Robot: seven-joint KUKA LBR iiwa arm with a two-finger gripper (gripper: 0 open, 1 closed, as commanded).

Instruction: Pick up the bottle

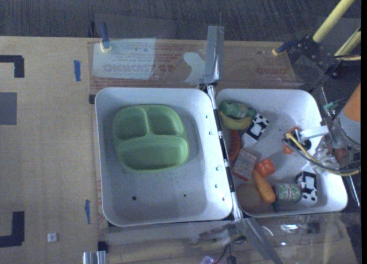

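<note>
The bottle (287, 192) lies on its side near the front edge of the right bin (275, 98), a small cylinder with a green label and a dark cap end, its skin looking smooth and glossy. An orange carrot-shaped toy (262, 185) touches or nearly touches its cap end, and a black-and-white patterned block (308, 185) sits just beside its other end.

The tool (335, 153) hangs over the bin's right side amid a tangle of yellow cabling (304, 149), some way from the bottle; blur and wires hide it too well to tell how it is set.

Judging from this, the crowding is the main risk: a descent onto the bottle could catch the carrot or the block instead, or nudge the round body so it rolls toward the bin wall. A slick plastic cylinder may also squirt out of a pinch taken off-centre.

Elsewhere lie a banana (236, 122), a flat pink packet (246, 162) and a red piece (265, 167). The left bin (109, 188) holds a matte green divided tray (151, 137) with rounded compartments.
</note>
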